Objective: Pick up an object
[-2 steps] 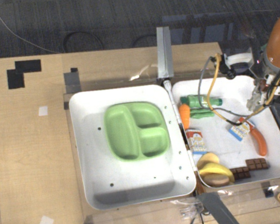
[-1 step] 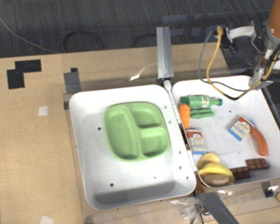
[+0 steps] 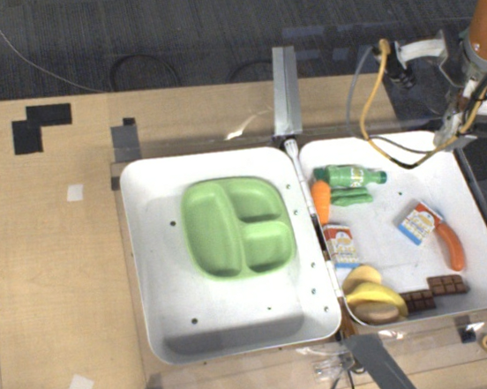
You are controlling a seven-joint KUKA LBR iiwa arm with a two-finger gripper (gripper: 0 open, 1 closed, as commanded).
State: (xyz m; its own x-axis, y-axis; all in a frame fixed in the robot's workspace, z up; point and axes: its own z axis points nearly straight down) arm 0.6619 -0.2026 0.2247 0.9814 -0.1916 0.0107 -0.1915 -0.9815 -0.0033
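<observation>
On the wooden tabletop two white bins sit side by side. The left bin carries a green divided tray, lying flat near its middle. Just right of the divider, the right bin holds the small things to pick from: a carrot against the left wall, a green bottle lying on its side at the far left, and a small red-and-white carton nearer. At the near left corner a banana rests on a rounded tan item, with a chocolate bar just to its right. Farther right a blue-and-white packet touches a sausage. The arm sits at the far right, beyond the bin's far corner, trailing cables; I cannot tell how the fingers are set.
</observation>
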